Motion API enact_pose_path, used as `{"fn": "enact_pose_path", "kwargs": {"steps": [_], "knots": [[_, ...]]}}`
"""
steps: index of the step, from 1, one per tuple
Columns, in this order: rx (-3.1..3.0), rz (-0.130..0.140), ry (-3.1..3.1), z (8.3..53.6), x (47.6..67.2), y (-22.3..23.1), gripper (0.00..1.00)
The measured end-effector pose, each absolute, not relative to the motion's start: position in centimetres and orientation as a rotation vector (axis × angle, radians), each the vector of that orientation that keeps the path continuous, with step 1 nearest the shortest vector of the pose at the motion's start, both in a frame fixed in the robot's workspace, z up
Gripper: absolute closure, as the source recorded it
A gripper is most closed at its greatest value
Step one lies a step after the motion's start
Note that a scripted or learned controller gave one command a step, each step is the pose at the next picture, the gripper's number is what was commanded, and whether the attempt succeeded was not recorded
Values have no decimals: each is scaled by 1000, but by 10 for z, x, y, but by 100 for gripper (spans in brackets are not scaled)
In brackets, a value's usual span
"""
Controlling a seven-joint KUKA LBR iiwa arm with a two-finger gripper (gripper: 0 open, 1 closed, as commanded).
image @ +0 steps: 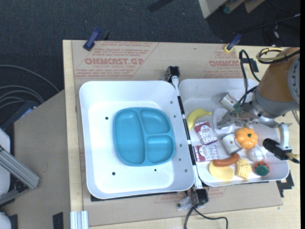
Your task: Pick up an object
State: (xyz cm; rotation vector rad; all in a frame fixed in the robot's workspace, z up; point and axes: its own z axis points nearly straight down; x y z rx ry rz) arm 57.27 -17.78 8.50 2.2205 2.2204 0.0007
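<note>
The right white bin (209,86) holds several toy foods. A yellow banana (198,115) lies at its left, with two red-and-white packets (206,133) below it. An orange pumpkin (246,138) sits mid-bin, and a sausage (226,161), a yellow corn cob (243,168) and a small red fruit with a green top (261,168) lie along the front. My gripper (225,121) is low in this bin, between the banana and the pumpkin, just up and left of the pumpkin. The arm's wrist hides part of the bin's right side.
The left white bin (95,99) bears a blue divided plate (143,136) at its middle. A black divider strip (183,123) runs between the bins. Cables (248,66) loop above the right bin's back edge. Cardboard lies under both bins.
</note>
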Motion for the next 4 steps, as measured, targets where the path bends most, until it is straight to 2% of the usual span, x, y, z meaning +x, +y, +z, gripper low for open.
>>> {"fn": "enact_pose_path", "kwargs": {"steps": [1, 2, 3, 4], "knots": [[2219, 4, 2218, 96, 574, -178, 100], [2221, 2, 2220, 95, 573, -178, 0], [2220, 3, 2218, 105, 574, -178, 100], [2221, 3, 2218, 105, 573, -178, 0]]}}
